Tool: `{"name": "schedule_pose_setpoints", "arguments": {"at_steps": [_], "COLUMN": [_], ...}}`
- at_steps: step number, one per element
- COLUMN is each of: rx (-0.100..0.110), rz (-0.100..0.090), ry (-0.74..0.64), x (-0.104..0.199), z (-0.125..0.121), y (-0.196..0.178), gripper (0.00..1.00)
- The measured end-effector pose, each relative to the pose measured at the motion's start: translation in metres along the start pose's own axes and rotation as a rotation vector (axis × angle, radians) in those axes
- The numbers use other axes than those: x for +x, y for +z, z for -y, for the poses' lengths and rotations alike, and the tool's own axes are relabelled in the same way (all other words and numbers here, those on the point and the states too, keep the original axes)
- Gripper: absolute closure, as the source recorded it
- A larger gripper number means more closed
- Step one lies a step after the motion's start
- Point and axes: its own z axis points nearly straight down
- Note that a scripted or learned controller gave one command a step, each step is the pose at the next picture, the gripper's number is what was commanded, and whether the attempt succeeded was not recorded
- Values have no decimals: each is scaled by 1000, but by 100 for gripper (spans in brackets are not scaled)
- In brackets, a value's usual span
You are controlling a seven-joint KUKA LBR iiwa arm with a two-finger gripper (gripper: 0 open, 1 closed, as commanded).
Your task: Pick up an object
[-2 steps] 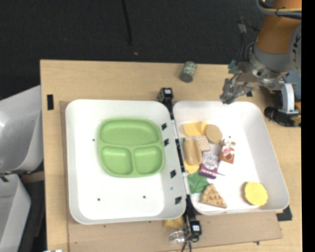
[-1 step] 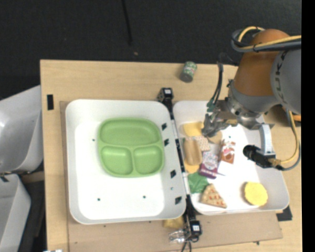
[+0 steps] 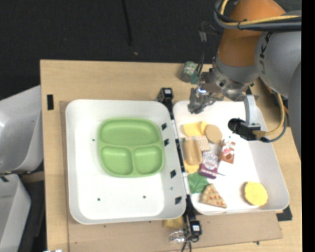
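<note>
A pale wooden bench (image 3: 115,77) is seen from above, set against a dark, almost black floor (image 3: 94,20) that stretches behind and to the left of the end effector. A thin dark line is seen running across that floor. A white panelled object (image 3: 10,135) lies far left, beside the bench.

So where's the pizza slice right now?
The pizza slice lies in the right bin, near its front edge. A green leafy piece sits just left of it, and the round yellow piece is to its right.
</note>
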Motion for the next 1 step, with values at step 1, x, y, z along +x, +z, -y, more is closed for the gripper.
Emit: {"name": "schedule_pose_setpoints", "arguments": {"at_steps": [1], "rx": [19], "rz": [-3], "ry": [2], "x": [46], "z": [90], "y": [69], "gripper": [100]}}
